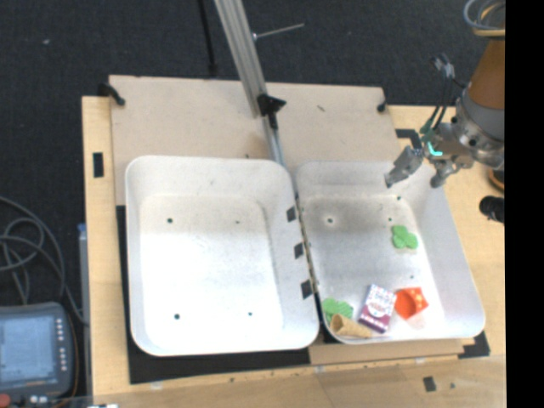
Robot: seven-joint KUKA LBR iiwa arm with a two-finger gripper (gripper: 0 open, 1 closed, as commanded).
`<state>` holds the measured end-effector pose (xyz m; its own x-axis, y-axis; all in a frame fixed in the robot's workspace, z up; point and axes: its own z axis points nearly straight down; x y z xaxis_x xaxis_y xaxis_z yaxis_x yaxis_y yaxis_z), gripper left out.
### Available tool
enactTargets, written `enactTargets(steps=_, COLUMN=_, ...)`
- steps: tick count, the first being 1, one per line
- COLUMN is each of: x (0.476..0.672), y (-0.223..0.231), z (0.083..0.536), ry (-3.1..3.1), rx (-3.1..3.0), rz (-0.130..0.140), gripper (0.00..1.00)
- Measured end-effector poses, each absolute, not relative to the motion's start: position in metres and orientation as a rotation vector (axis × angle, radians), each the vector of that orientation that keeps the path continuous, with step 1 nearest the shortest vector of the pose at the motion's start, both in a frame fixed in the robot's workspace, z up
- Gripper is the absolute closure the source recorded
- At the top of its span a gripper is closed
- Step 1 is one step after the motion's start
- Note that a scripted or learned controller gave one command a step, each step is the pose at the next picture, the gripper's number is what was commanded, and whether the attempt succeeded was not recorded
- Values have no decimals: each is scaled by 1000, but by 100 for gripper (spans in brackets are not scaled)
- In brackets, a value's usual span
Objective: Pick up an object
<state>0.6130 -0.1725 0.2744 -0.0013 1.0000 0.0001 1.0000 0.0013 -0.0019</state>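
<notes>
Dark carpet surrounds a pale wooden bench (98, 228), with cables and a small screen unit (32, 351) at the lower left. A slanted metal pole (242, 49) rises from the back of the bench, its foot between the two bins.

Two shallow white bins sit side by side, touching along their inner edges. The left bin (212, 253) shows a bare scuffed floor with a few dark dots. The right bin (442, 236) holds all the loose things, gathered toward its near edge.

Contents of right bin:
- Green lumpy piece (405, 238), alone near the right wall, about mid-depth.
- Red-orange block (410, 303), near the front right corner.
- Small purple-and-white box (377, 308), tilted, just beside the red-orange block on its left.
- Tan cone (349, 325), lying flat at the front rim, touching or nearly touching the box.
- Second green piece (337, 308), at the front left corner, just beside the cone.

The arm enters from the right, its orange band visible above the wrist. The gripper (422, 168) hangs over the back right corner of the right bin, fingers spread apart and pointing down, with nothing between them. It is well apart from the front cluster; the lone green lumpy piece is the nearest thing to it. Nothing lies between the gripper and that piece; the bin floor there is bare and grey-smudged.
</notes>
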Motion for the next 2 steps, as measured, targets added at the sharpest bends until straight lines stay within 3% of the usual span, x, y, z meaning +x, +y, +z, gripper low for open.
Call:
enactTargets(steps=1, x=614, y=-173, z=277, ry=-2226, rx=-2220, rz=0, gripper=0)
enactTargets(steps=2, x=621, y=-167, z=224, ry=-2226, rx=-2215, rz=5, gripper=0)
